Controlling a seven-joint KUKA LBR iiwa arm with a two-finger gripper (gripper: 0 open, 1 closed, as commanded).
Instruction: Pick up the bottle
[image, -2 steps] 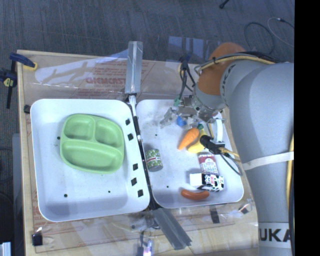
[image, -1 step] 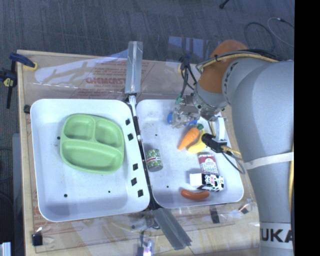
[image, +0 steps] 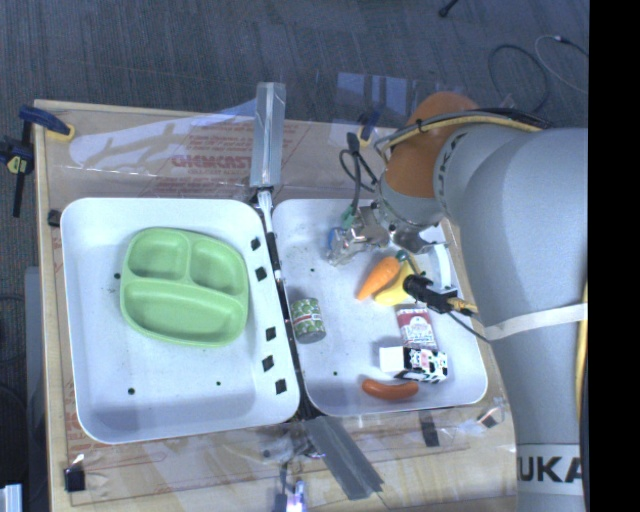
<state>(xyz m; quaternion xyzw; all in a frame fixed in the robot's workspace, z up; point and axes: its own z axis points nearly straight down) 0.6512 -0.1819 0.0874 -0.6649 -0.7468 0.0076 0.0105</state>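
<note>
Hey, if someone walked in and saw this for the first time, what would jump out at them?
Probably the big grey arm with its orange band, reaching in from the right over the right bin. Next, the bright green divided plate alone in the left bin. Then the orange carrot among small items under the arm.

A green divided plate (image: 185, 286) lies in the left bin (image: 90, 390); a carrot (image: 380, 278) lies in the right.

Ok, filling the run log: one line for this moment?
gripper near bottle | bottle in right bin | carrot beside gripper
</note>
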